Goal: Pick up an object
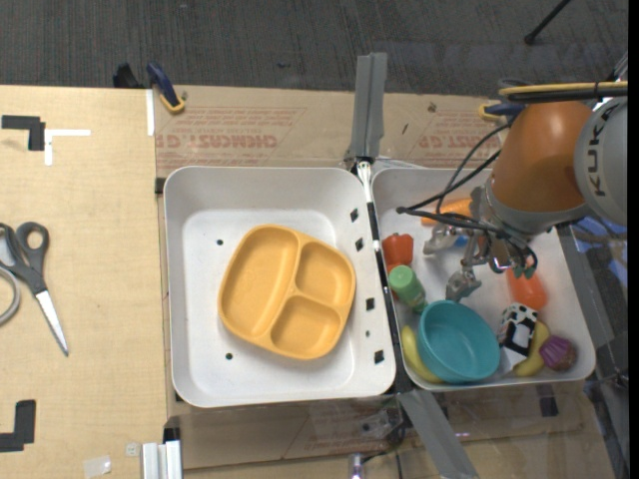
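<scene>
- Two white bins: left bin (190, 297) w/ yellow divided plate (288, 290).
- Gripper (477, 267) over right bin (579, 297), above teal bowl (457, 341); fingers spread, nothing between.

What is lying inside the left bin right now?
The left bin holds one thing: a yellow divided plate with three compartments, lying flat near the middle. Its compartments look bare. Whatever bin floor lies under the plate is covered, so that cannot be checked.
</scene>
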Available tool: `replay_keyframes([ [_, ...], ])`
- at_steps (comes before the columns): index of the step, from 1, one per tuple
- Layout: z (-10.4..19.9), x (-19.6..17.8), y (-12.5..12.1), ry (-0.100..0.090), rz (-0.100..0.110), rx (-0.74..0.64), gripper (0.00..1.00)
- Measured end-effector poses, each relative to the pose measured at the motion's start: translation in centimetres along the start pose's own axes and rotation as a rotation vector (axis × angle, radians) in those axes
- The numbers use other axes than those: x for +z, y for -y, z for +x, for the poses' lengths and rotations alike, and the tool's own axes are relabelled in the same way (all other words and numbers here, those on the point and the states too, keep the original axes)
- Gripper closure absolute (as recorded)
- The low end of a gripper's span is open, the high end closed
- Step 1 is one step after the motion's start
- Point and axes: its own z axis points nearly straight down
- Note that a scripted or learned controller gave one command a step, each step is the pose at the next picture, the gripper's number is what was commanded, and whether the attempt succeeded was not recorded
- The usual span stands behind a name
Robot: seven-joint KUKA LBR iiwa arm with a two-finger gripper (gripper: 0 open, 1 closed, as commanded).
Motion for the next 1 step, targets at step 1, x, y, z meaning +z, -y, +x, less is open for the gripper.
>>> replay_keyframes([
  [1, -4.78, 0.03, -1.06, -0.002, 0.0, 0.077, 0.0],
])
